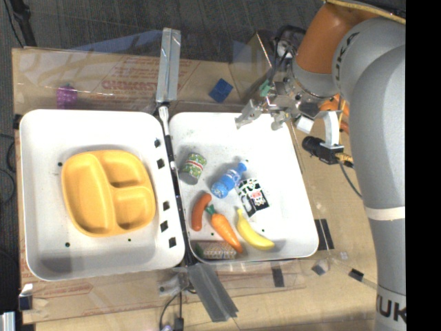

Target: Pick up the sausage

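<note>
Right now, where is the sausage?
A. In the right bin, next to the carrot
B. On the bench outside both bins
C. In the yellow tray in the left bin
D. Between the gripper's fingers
A: the sausage lies on the floor of the right bin, close beside the carrot, while the gripper is far from it, over that bin's back edge.
</note>
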Available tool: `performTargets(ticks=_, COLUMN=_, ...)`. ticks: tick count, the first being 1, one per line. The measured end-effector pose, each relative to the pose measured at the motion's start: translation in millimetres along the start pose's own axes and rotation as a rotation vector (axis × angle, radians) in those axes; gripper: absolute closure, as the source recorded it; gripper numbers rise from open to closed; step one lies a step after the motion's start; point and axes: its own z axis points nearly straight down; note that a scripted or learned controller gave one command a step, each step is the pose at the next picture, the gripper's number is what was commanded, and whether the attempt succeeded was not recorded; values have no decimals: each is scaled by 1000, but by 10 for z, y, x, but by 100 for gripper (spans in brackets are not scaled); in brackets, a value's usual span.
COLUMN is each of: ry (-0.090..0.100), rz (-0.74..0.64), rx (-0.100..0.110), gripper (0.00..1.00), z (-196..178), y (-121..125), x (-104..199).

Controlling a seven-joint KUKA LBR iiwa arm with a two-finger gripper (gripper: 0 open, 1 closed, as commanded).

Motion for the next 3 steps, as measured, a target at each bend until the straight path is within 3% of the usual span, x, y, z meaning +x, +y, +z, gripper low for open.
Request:
performTargets(ticks=1, ry=-1, rz=-15, rx=-2, gripper=0, z=1243, y=22, x=454)
performTargets(ticks=2, ry=-1, rz=0, rx=-1, gripper=0, z=1246, y=-345, x=766)
performTargets(ticks=3, ry=-1, rz=-2, rx=2, gripper=100, z=1155, y=-349, x=759)
